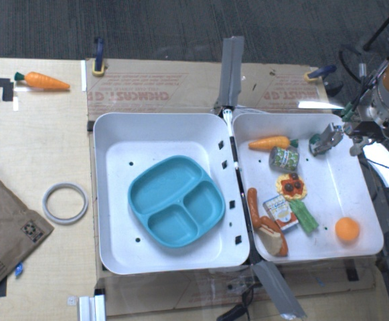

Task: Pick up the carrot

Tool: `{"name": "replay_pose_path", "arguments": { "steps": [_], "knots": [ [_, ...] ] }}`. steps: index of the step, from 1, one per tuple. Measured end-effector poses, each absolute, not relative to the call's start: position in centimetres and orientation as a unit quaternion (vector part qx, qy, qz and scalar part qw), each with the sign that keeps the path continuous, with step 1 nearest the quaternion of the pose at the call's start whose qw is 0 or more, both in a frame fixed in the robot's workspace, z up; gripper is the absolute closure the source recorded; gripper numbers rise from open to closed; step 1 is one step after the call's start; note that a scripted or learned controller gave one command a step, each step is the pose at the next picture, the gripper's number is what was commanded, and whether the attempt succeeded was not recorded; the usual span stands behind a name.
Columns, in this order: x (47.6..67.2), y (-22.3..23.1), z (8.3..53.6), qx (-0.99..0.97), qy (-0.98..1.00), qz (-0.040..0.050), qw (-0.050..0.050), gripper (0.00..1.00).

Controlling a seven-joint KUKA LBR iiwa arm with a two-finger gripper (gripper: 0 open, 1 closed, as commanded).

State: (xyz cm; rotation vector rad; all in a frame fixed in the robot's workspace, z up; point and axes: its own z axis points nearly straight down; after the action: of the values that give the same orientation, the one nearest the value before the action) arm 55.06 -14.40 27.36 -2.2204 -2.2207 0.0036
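Over in your right bin the carrot lies at the back beside a small can, and the claw hangs near it, gripping nothing.

Tray in left bin

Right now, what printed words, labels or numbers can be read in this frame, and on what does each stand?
"CHEMCAST GP", red and upside down, repeated: brown paper sheet behind the bins.
"BOX", the end of a longer line cut off by the frame: cardboard box at lower left.
Can label: too small to read.
Small carton: print blurred, unreadable.
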Motion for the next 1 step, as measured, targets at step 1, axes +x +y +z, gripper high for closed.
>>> {"name": "replay_pose_path", "arguments": {
  "steps": [1],
  "knots": [
    [61.35, -13.29, 20.06, -0.609, -0.793, 0.0005, 0.0, 0.0]
  ]
}}
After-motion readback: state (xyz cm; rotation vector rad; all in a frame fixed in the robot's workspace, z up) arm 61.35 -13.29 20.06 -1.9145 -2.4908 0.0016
